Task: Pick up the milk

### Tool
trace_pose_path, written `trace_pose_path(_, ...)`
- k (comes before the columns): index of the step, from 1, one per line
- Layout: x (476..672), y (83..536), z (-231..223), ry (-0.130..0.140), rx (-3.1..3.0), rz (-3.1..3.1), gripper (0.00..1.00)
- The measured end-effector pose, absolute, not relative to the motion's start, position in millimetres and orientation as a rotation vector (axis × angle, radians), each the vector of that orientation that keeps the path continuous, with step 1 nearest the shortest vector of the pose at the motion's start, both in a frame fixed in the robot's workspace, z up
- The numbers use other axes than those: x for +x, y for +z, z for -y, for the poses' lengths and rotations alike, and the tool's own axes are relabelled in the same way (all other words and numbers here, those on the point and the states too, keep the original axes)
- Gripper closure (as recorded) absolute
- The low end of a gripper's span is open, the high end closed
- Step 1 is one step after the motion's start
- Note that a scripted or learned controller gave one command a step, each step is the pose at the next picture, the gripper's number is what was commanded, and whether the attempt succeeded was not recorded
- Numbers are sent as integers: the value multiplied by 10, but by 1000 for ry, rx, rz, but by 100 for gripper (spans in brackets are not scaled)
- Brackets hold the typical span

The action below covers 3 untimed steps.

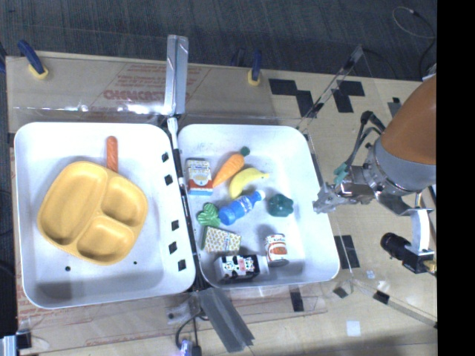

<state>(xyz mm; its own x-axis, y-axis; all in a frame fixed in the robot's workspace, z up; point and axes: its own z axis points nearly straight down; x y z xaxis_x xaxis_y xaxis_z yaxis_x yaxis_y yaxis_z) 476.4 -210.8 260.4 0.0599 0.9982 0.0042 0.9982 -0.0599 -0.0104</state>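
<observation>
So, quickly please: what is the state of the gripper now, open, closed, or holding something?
Gripper: cannot be told; it sits at the right bin's right rim, apart from the milk.

The bench (349, 288) was a tan board. Two shallow white bins rested directly on it, side by side: the left bin (30, 273) and, touching its right-hand wall, the right bin (308, 162). Black square markings (293, 91) lay on the board just beyond the right bin's far corner.
</observation>
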Motion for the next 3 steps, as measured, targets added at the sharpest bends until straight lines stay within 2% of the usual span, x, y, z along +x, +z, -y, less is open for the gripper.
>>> trace_pose_path(3,4774,2680,2049,11,-2350,2061,100)
